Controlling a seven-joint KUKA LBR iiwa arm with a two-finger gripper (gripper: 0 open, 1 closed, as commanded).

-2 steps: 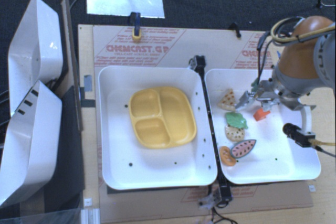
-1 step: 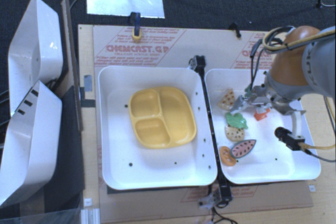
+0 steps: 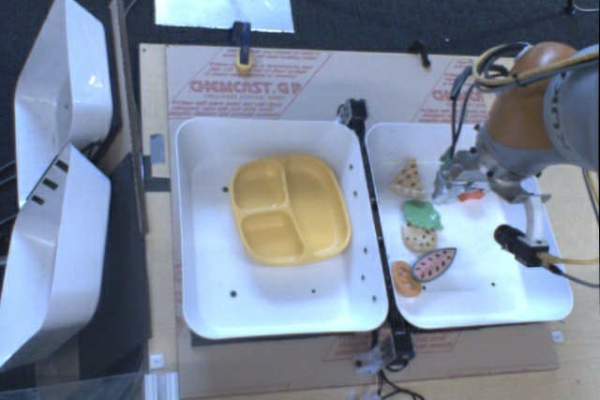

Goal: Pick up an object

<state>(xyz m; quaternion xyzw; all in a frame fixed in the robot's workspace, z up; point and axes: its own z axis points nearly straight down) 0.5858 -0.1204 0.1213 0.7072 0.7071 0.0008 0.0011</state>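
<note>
In the right bin (image 3: 534,295), tool (image 3: 450,185), grip state unclear, above bare floor right of the pizza slice (image 3: 407,178).

yellow tray (image 3: 289,207) in left bin (image 3: 202,295) | 2 white tubs (image 3: 56,173) off-bench left

Arm (image 3: 553,108) cut off at right edge. Gripper (image 3: 452,185) small and cluttered, finger state unreadable; orange item (image 3: 472,196) beside it too small to identify. Part of right bin (image 3: 553,295) hidden beneath wrist. Stacked white bins (image 3: 56,173) cropped at left edge. Bench lettering (image 3: 246,87) partly covered by bins.
</note>
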